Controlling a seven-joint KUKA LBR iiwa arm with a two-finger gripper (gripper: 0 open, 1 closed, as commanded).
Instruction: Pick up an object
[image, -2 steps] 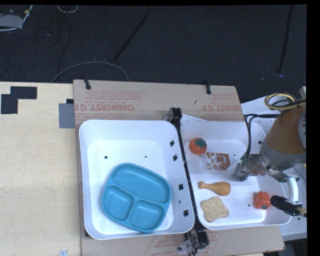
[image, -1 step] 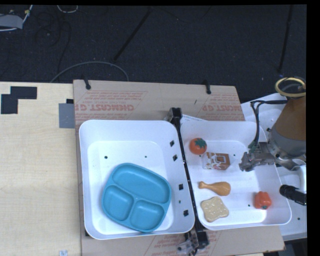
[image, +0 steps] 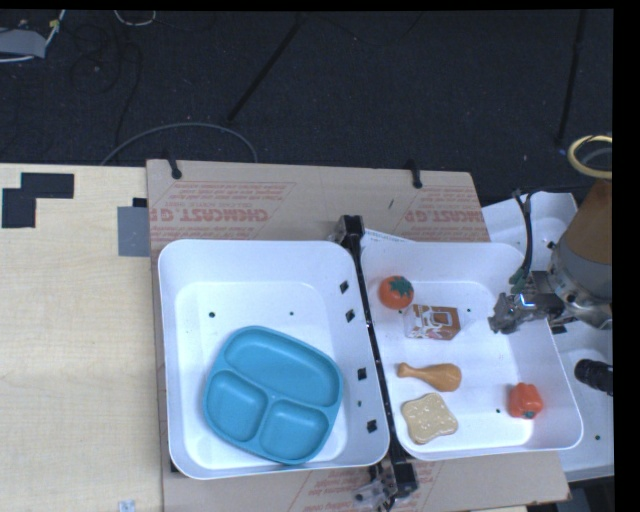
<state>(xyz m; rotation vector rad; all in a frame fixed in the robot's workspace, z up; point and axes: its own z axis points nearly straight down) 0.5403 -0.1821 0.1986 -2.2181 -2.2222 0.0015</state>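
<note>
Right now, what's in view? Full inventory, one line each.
White bins: 2, white, side by side on the bench.
Divided plate: 1, blue, three compartments, in the left bin.
Toy tomato: 1, orange-red with green top, right bin, far left corner.
Small packet: 1, brown and white, right bin, just right of the tomato.
Toy drumstick: 1, tan, right bin, middle.
Toy bread slice: 1, beige, right bin, near left corner.
Small red toy: 1, red-orange, right bin, near right corner.
Cardboard sheet: 1, brown, printed, under the bins.
Gripper: 1, grey metal, over the right bin's right side; arm behind it.
</note>
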